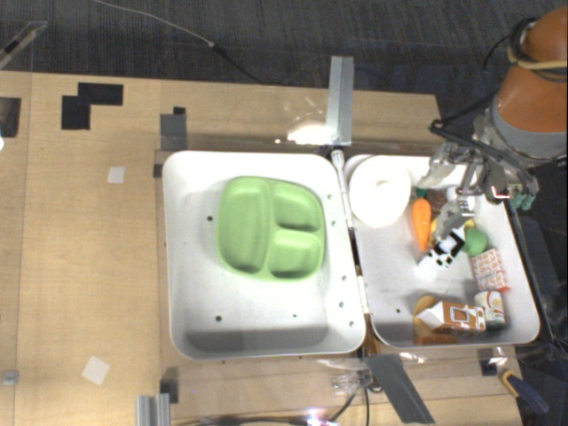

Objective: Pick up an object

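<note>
The right bin (390, 278) holds several items: an orange carrot (420, 223), a black-and-white cow toy (442, 251), a small green piece (477, 239), a red-and-white can (490, 271), a brown and orange carton (454, 318) and a white round bowl (379, 190). My gripper (454, 209) hangs over the bin's upper right part, just right of the carrot and directly above the cow toy. Its metal body hides the space between the carrot and the green piece. Nothing can be seen in its grasp.
A green divided plate (269, 227) lies in the left bin (191, 327). The ridge between the bins (348, 247) runs just left of the bowl. The arm's orange band (532, 91) and cables sit over the right bin's far right corner.
</note>
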`<state>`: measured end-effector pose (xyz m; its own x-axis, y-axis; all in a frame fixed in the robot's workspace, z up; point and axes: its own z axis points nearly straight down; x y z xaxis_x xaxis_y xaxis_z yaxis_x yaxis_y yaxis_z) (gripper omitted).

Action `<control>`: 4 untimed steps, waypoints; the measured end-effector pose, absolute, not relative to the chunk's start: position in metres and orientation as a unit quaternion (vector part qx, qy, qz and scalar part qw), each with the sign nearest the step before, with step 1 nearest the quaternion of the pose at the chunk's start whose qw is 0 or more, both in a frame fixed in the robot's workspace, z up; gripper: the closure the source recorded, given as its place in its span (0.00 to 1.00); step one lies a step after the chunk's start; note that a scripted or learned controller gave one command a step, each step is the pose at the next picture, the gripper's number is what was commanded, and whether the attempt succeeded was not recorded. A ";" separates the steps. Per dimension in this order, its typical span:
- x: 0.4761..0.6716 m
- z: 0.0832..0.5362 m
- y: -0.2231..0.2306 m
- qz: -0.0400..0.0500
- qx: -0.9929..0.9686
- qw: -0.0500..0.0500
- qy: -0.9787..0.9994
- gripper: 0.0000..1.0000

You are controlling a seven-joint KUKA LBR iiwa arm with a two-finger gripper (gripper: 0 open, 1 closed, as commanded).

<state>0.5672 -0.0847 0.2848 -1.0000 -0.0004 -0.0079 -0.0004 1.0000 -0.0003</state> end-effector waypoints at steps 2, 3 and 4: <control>0.583 0.096 -0.127 -0.001 0.002 0.006 1.000 0.00; 0.604 0.090 -0.116 -0.001 0.074 0.006 0.997 0.00; 0.573 0.091 -0.104 0.000 0.132 0.009 0.991 0.00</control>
<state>0.5730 -0.1042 0.0907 -0.9648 0.2622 -0.0181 0.2622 0.9650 0.0032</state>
